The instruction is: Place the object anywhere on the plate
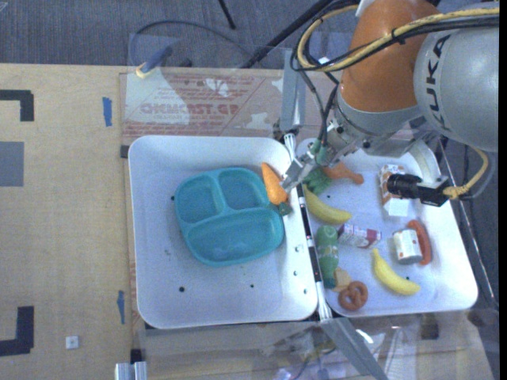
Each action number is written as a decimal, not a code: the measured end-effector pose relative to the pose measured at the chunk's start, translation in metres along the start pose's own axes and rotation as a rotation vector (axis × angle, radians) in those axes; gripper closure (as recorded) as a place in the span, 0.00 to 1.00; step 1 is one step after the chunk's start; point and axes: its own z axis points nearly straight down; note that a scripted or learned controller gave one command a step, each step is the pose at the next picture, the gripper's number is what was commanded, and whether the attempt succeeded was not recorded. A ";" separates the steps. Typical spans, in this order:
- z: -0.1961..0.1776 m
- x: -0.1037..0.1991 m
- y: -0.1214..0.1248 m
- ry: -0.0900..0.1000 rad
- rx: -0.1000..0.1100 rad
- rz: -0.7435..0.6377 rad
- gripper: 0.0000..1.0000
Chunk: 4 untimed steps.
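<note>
You see the hand (297, 172) low over the wall between the two white bins, just at the right edge of the teal plate (228, 216); an orange carrot (272, 184) lies right beside its tip, at the plate's upper right corner, partly over the rim; whether the hand grips it or is open, you cannot tell, because the arm (412, 62) covers that part from above. The plate sits in the left bin (158, 291), a little turned, with three compartments; the carrot touches the edge and is not inside any compartment.

The right bin (451, 291) is crowded; just beside the hand there is a green piece (318, 182) and a small orange piece (346, 172); below them a yellow banana (325, 209), a green bottle-like thing (326, 248), a small pink and white packet (360, 234), a brown pretzel (353, 295), a second banana (394, 275), and a white can with a red sausage (412, 244) against it; a white carton (394, 188) stands near the black cable end. The yellow cables (380, 34) hang over the arm; behind the bins a clear sheet (198, 105) lies on the counter (63, 212).
</note>
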 end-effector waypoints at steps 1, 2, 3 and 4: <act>-0.010 -0.001 0.000 -0.001 -0.002 0.000 1.00; -0.009 -0.001 0.000 -0.001 -0.001 0.000 0.00; 0.007 -0.027 0.040 -0.001 0.004 0.241 0.00; -0.002 -0.026 0.041 -0.003 0.003 0.238 1.00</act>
